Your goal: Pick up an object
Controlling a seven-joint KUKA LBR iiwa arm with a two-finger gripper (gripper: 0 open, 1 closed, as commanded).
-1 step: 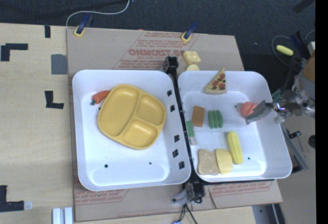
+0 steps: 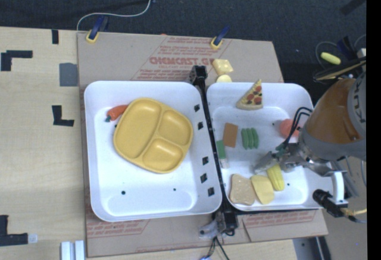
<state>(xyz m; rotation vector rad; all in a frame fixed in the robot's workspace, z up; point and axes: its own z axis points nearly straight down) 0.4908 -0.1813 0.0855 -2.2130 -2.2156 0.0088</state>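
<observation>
The robot arm (image 2: 333, 122), grey with an orange band above the wrist, reaches in over the right edge of the right bin (image 2: 297, 93), its wrist bent low toward the bin floor. The gripper (image 2: 269, 163) points leftward just above a yellow corn cob (image 2: 275, 179) near the bin's front edge; whether it grips anything cannot be told. Beside the corn lie a pale yellow wedge (image 2: 262, 188) and a slice of bread (image 2: 241, 189) at the front edge. A brown block (image 2: 230, 134) and green beans (image 2: 249, 138) sit mid-bin, a pizza slice (image 2: 252, 97) rests against the back edge, and a pink piece (image 2: 288, 127) lies partly under the arm. In the left bin (image 2: 95, 134), a yellow divided plate (image 2: 153, 134) sits centrally, with a carrot (image 2: 116, 112) touching its back-left rim.
</observation>
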